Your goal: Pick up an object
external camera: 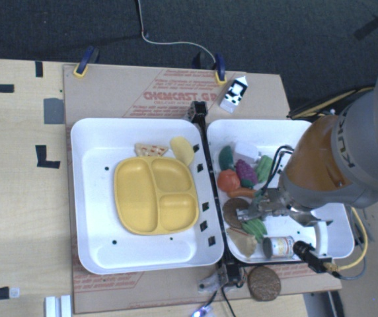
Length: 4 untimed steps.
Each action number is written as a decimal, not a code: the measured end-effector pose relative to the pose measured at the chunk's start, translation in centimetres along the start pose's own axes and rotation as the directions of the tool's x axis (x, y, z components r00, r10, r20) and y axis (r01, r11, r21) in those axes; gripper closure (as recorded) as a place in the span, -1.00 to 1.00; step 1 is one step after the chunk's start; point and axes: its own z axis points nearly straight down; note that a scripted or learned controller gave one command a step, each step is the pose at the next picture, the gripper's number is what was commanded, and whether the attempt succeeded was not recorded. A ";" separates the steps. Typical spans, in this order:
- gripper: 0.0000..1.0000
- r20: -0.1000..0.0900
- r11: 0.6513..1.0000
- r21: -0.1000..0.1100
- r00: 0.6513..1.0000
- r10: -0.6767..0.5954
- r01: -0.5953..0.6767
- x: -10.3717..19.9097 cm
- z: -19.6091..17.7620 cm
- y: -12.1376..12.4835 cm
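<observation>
The right bin (338, 246) holds several toy foods. Among them are a red-orange tomato (228, 179), purple grapes (245, 171), a dark green piece (226, 156), a light green piece (264, 167) and a brown round piece (234, 210). A green leafy piece (256, 228), a beige piece (242, 243) and a small bottle (278, 246) lie on its floor too. My gripper (260, 207) hangs low over the middle of this pile, just right of the brown piece and above the green leafy piece. The wrist hides what is under it.
The left bin (83, 177) holds a yellow divided plate (154, 195), a waffle piece (150, 150) and a pale yellow piece (182, 149). A brown disc (264, 282) lies outside the right bin's front edge. A white tag (234, 92) sits behind the bins.
</observation>
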 end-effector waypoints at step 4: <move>-1.00 0.001 1.000 0.005 1.000 -0.006 0.006 4.0 -16.0 8.3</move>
